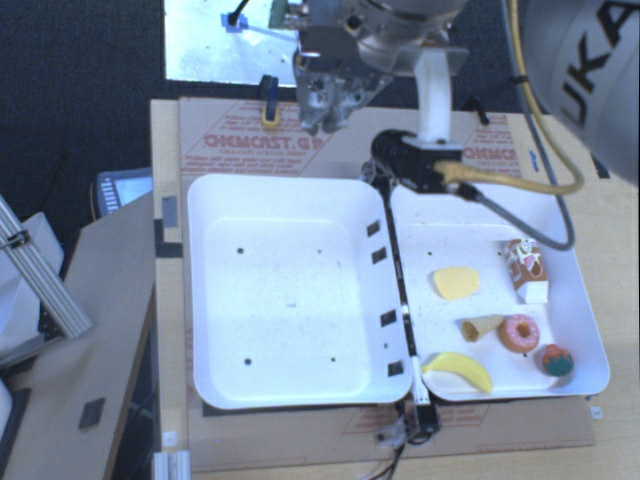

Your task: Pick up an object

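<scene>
Bench top (170, 268) is light tan wood, seen from above at a slant. A brown cardboard sheet (250, 143) printed with red lettering lies flat on it. Beyond the bench's far edge, dark blue-black floor (80, 58). A bright, shiny rectangular panel (210, 28) lies on that floor at upper left. At far left, a slotted aluminium bar (35, 268) runs diagonally; a small screen (120, 190) sits just beside the bench's left edge. Lighting even, shadows soft.

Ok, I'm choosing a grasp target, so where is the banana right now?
The banana lies in the right bin, at its near left corner beside the divider, just below the cone and the pink donut.
</scene>
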